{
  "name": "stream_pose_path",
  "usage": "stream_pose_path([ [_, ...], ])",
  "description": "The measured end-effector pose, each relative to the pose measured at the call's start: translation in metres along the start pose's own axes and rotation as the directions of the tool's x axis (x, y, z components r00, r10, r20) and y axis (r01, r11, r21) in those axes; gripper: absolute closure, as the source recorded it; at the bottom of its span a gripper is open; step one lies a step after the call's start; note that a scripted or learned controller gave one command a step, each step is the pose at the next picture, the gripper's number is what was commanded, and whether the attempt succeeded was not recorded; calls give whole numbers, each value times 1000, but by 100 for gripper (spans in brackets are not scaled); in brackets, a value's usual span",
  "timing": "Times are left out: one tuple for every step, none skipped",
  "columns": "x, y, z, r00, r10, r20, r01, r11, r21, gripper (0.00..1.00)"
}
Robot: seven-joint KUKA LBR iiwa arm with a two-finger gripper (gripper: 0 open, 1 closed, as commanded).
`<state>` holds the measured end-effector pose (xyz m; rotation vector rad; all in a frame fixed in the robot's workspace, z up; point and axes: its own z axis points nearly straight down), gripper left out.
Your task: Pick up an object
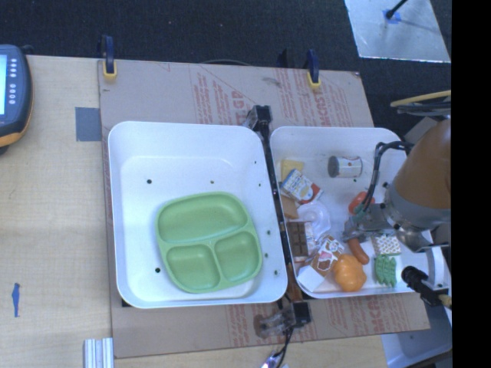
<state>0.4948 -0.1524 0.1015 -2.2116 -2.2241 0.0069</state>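
I see the left bin (123, 205) holding a green tray (207, 240). The arm (426, 182) reaches into the right bin (337, 136) at frame right; its gripper (367, 225) sits by a sausage (359, 250) above an orange (349, 274); grip state unclear.

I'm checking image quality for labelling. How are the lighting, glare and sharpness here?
Camera view: even, bright lighting; the left white bin is nearly blown out, with a soft shadow beside the green divided plate; small items in the right white bin look soft; the grey arm is slightly blurred.
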Motion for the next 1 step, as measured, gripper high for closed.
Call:
stream_pose_path([
  [101, 12, -94, 1000, -1, 0, 1, 1000, -7, 100],
])
